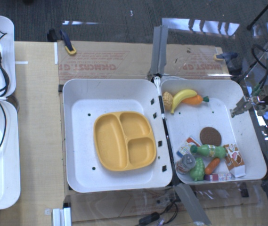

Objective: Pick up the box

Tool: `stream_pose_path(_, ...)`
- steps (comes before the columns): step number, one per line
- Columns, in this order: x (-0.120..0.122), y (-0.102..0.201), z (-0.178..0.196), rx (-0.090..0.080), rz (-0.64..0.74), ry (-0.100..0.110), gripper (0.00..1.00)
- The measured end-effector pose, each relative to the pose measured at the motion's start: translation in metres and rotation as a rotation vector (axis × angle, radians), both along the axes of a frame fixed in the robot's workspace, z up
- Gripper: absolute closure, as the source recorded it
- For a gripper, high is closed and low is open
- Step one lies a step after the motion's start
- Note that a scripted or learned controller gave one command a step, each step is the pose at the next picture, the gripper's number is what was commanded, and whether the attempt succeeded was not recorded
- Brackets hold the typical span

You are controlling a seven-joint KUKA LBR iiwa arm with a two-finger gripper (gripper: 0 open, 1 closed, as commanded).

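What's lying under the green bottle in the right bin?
The green bottle lies across a small carton at its left end, with the white box touching its right end. Whatever lies directly beneath the bottle's middle is covered.

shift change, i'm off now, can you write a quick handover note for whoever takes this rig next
Gripper: at the right bin's right edge, above the bin wall, holding nothing that I can see.
Box: small white and orange carton, lying in the right bin's front right corner, next to the green bottle and a carrot. More toy food is piled around it.
Left bin: holds the yellow divided plate.
Done: nothing yet, box not picked.
Left: move over the box, grasp it, lift it.
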State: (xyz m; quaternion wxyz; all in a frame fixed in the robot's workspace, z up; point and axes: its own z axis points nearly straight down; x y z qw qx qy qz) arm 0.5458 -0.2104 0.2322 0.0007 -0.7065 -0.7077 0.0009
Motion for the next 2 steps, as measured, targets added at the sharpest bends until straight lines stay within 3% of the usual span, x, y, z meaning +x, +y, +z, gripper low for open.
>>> stream_pose_path(1, 0.028, 0.063, 0.016, -0.001, 0.202, -0.002, 0.0)
stream_pose_path(2, 0.003, 0.105, -0.138, 0.0, 0.156, -0.007, 0.0)
